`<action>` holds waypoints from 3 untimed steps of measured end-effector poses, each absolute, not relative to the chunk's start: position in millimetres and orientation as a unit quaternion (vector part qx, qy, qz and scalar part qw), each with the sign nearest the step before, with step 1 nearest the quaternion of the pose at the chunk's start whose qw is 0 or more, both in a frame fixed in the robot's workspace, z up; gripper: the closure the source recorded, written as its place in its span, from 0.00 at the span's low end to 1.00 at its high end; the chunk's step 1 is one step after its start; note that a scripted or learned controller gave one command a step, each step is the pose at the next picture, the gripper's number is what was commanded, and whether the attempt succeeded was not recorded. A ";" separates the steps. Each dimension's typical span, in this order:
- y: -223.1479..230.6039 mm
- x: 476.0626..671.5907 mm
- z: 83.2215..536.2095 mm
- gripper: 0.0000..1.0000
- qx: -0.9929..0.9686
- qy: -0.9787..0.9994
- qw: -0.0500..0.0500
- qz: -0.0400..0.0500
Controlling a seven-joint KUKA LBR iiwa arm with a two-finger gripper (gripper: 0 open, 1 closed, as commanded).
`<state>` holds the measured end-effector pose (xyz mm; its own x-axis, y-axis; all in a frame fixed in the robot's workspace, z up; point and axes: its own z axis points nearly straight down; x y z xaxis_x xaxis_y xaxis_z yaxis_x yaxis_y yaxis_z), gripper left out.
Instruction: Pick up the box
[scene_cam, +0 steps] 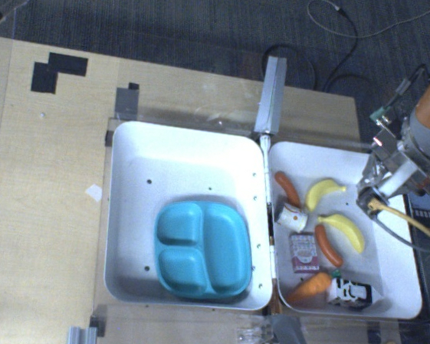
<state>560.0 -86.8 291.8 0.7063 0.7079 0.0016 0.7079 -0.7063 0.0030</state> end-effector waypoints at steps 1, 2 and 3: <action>-85.8 561.2 302.3 1.00 0.922 0.388 0.002 0.002; -85.0 562.4 312.8 1.00 0.920 0.393 0.003 0.003; -84.2 563.6 323.4 1.00 0.918 0.397 0.004 0.003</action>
